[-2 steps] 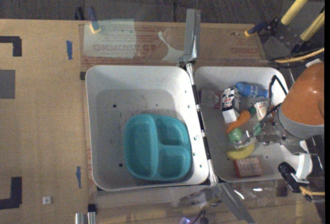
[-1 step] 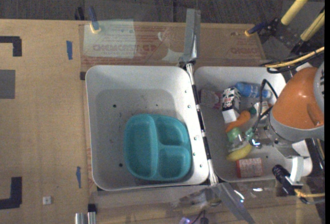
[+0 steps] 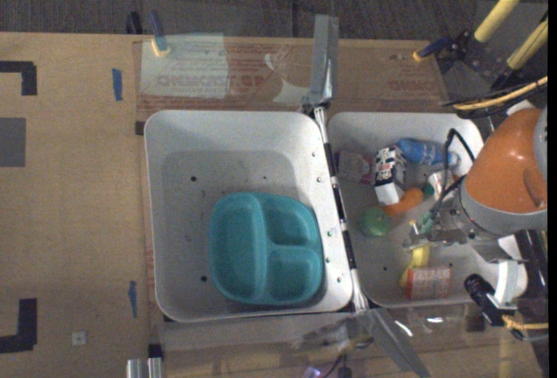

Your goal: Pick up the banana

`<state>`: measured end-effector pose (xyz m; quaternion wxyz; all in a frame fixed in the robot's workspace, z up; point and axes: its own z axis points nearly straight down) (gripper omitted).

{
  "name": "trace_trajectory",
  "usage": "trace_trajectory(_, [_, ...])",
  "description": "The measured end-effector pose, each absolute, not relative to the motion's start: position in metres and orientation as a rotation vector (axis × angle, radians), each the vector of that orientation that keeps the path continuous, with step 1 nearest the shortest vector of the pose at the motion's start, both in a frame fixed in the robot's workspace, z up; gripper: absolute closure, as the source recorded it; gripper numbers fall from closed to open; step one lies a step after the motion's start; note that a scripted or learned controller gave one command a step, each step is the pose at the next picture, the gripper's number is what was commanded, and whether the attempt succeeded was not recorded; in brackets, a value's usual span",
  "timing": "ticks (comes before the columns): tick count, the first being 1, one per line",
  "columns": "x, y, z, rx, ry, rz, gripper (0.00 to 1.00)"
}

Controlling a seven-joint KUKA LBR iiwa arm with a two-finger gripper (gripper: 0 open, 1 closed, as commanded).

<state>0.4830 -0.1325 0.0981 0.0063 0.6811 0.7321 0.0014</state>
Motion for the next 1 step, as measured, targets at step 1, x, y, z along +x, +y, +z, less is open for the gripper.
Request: trace_trajectory(1, [0.4805, -0.1025, 0.2093, 2.134, 2.307, -0.002, 1.00])
